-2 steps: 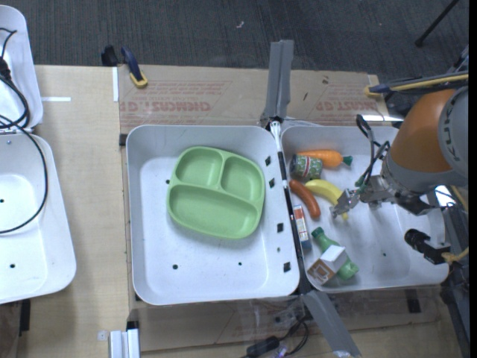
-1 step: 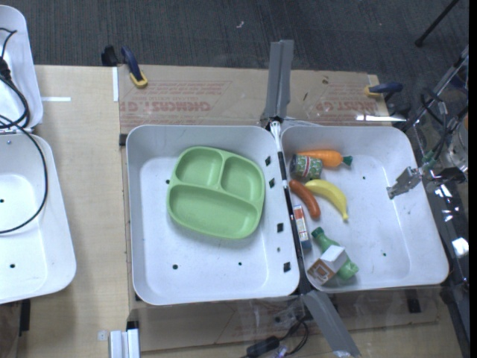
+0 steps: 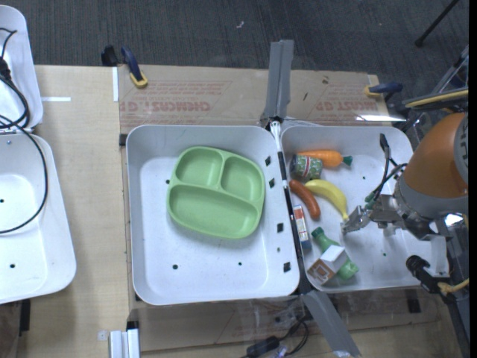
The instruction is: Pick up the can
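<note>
The can [image 3: 305,167], small with a green label, lies on its side at the back left of the right bin [image 3: 387,271]. It sits between an orange carrot [image 3: 320,157] and a yellow banana [image 3: 329,194]. My gripper [image 3: 356,220] hangs over the middle of the right bin, to the right of the banana's tip and nearer the front than the can. It is open with nothing between its fingers and stands well apart from the can.
A red sausage [image 3: 306,199], a slim red and white box [image 3: 300,226], a green bottle [image 3: 333,252] and a small carton [image 3: 326,265] lie along the right bin's left side. The left bin [image 3: 149,274] holds a green divided plate [image 3: 216,192].
</note>
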You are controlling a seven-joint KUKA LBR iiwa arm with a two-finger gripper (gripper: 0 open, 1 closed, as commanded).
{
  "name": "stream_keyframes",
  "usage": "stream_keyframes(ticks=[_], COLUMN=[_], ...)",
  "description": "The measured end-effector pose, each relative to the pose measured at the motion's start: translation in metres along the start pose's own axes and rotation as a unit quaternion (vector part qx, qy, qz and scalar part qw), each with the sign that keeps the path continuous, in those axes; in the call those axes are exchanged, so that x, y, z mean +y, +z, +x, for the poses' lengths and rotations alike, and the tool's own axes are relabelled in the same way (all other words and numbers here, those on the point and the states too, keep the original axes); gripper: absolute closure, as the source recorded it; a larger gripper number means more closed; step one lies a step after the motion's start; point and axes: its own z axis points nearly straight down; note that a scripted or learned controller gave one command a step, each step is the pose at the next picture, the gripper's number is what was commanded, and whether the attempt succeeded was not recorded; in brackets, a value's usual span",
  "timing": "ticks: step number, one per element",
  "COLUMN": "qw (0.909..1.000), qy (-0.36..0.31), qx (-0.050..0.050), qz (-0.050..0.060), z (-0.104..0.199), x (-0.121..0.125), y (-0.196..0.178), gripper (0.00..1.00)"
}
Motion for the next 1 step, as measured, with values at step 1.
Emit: stream_keyframes(ticks=[1], qw=[0.9981], qy=[0.062], qx=[0.001], qz=[-0.001], z=[-0.0363], x=[0.0605], y=[-0.0009], gripper=[0.0])
